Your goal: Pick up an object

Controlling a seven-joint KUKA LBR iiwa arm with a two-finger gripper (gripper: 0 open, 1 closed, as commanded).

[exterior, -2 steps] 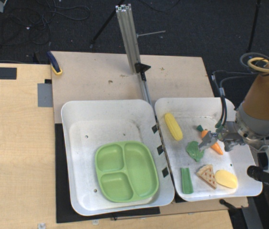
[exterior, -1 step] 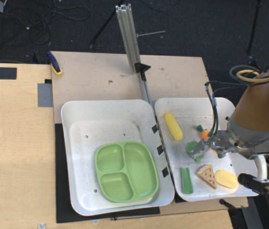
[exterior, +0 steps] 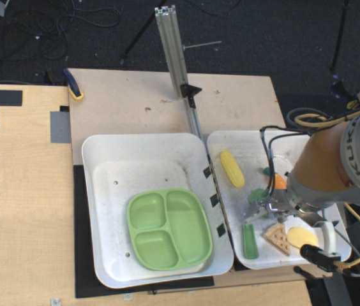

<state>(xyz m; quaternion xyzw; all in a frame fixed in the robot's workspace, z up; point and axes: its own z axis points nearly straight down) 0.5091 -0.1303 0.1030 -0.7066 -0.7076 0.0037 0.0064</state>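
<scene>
Gripper [exterior: 270, 204] low in right bin [exterior: 256, 146]; can't tell its state. Nearest obj: green stick [exterior: 250, 241], just near-left, long axis near-far. Corn cob [exterior: 232, 168] lies far-left, axis angled.

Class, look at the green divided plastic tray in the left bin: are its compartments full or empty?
Empty. All three compartments of the green divided plastic tray show bare green bottoms, with nothing lying in them.

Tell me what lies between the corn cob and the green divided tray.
In the camera view, bare bin floor and the two bins' adjoining walls with black clips separate the corn cob from the green divided tray.
</scene>
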